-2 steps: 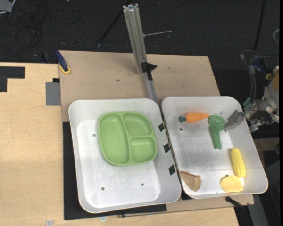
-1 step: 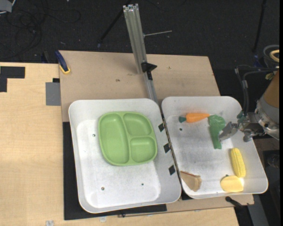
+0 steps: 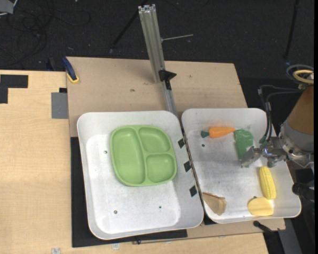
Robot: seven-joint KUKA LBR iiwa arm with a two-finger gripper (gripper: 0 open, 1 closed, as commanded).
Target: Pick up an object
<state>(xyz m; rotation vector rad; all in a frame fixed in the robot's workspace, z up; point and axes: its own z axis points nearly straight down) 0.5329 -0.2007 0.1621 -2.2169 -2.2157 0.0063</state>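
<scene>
The right bin (image 3: pixel 222 189) holds an orange carrot (image 3: pixel 220 132) at its far side, a green object (image 3: pixel 243 142) beside it, a yellow corn cob (image 3: pixel 267 182), a yellow lump (image 3: pixel 261 206) at the front right and a brown piece (image 3: pixel 215 202) at the front left. My gripper (image 3: pixel 256 156) reaches in from the right, low over the bin, just in front of the green object and just behind the corn cob. Nothing shows between its fingers.
The left bin (image 3: pixel 132 210) carries a green divided plate (image 3: pixel 143 155). An aluminium post (image 3: pixel 155 41) rises behind the bins. The arm's orange band (image 3: pixel 303 110) and wrist hang over the right bin's right rim.
</scene>
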